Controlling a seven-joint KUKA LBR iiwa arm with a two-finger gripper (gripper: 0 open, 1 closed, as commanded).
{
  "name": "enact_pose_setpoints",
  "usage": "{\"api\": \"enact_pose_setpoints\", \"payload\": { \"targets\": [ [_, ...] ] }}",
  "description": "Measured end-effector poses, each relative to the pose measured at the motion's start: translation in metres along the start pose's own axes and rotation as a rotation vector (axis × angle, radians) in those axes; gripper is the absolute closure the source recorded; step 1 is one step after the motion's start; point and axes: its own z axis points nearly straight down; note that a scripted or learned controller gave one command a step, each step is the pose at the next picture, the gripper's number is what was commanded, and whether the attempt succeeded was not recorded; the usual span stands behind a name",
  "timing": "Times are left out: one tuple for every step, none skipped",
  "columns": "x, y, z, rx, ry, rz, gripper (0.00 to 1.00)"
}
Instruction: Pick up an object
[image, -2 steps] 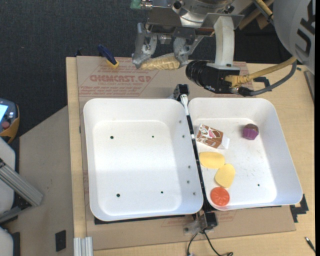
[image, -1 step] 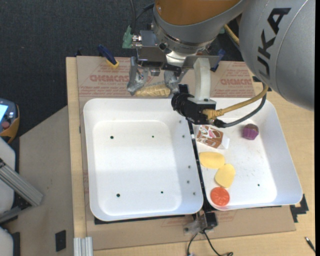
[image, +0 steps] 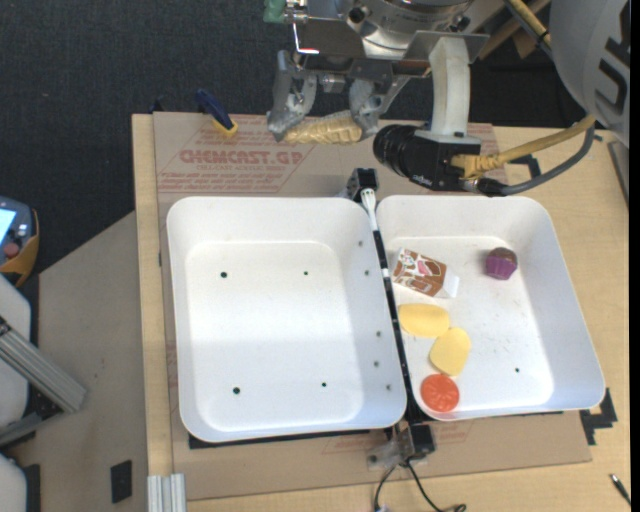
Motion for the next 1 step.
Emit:
{"api": "enact_pose_setpoints", "payload": {
  "targets": [
    [-0.0001,0.0012,0.0814,0.019,-0.008,0.002,1.00]
  ]
}}
